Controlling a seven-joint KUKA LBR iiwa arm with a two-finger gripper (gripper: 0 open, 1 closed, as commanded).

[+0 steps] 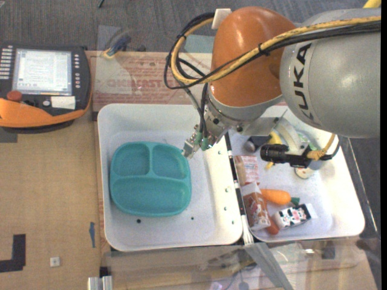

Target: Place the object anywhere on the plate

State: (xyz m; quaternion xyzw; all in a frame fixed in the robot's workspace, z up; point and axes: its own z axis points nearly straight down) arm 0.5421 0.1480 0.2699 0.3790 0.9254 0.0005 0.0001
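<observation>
A teal plate point(150, 179) with three compartments lies in the left white bin point(208, 222), toward its left side. My gripper point(193, 145) hangs just off the plate's upper right corner, over the bin floor, at the end of the grey and orange arm. A small greenish piece shows at the gripper's tip. The view is too small to tell whether it is a held thing.
The right bin point(344, 216) holds an orange carrot point(278, 196), a long printed snack packet point(251, 192), a small black, white and red box point(295, 215) and a white round piece point(302, 173). An orange-edged teach pendant point(42, 83) lies beyond the left bin.
</observation>
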